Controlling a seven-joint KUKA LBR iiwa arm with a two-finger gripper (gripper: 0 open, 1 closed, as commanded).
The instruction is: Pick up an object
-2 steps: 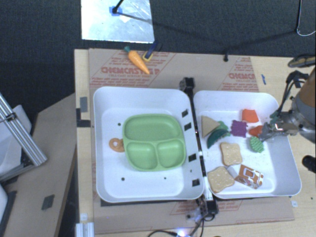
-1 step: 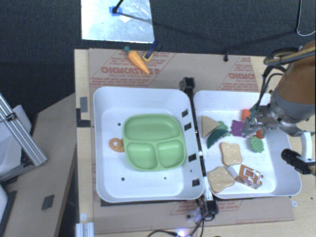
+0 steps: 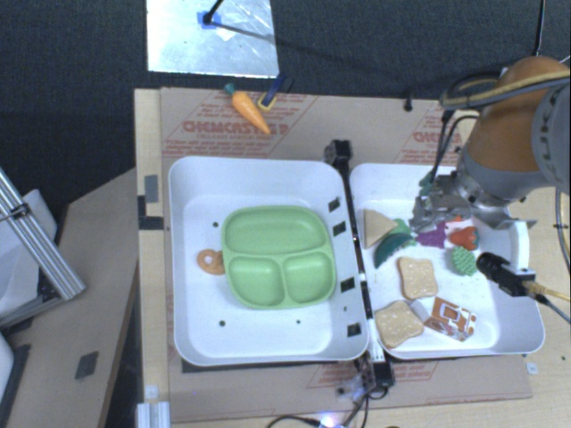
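Observation:
My gripper [image 3: 426,214] hangs low in the right bin [image 3: 522,328], near its back middle. It is right above a purple toy [image 3: 434,235] and beside a teal piece [image 3: 391,246]. A tan wedge [image 3: 378,226] lies to its left. A red piece [image 3: 464,236] and a green knobbly piece [image 3: 462,260] lie to its right. Nearer the front are two bread slices [image 3: 417,277] [image 3: 398,323] and a brown lattice cracker [image 3: 452,317]. Whether anything is held is hidden by the wrist.
The left bin [image 3: 192,328] holds a green divided plate [image 3: 277,257] and a small orange ring [image 3: 211,261]. A toy carrot [image 3: 250,111] lies on the cardboard behind the bins. A black part with a cable [image 3: 504,275] juts over the right bin's right side.

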